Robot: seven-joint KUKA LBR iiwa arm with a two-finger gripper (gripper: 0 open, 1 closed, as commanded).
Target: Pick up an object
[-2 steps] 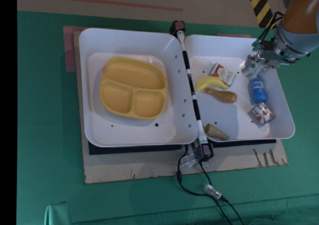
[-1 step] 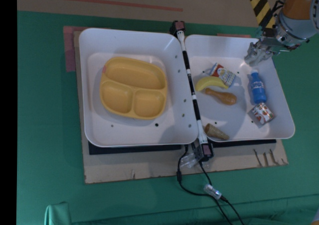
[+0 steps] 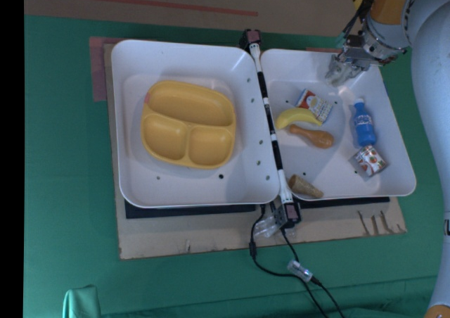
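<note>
My gripper (image 3: 342, 74) hangs over the far part of the right bin (image 3: 394, 169), its fingers spread apart with nothing between them. Below it in the bin lie a small printed carton (image 3: 314, 105), a yellow banana (image 3: 297, 117), a brown drumstick-shaped toy (image 3: 312, 136), a blue bottle with a white cap (image 3: 363, 123), a small red and white packet (image 3: 369, 161) and a tan cone-shaped piece (image 3: 305, 186). The blue bottle is the closest to the fingers, a little nearer the camera and to the right.
The left bin (image 3: 133, 190) holds a yellow divided plate (image 3: 188, 124). A black-and-white bar (image 3: 269, 126) runs between the bins. Cables (image 3: 295, 267) trail over the green bench in front. The grey arm (image 3: 429, 98) comes down the right side.
</note>
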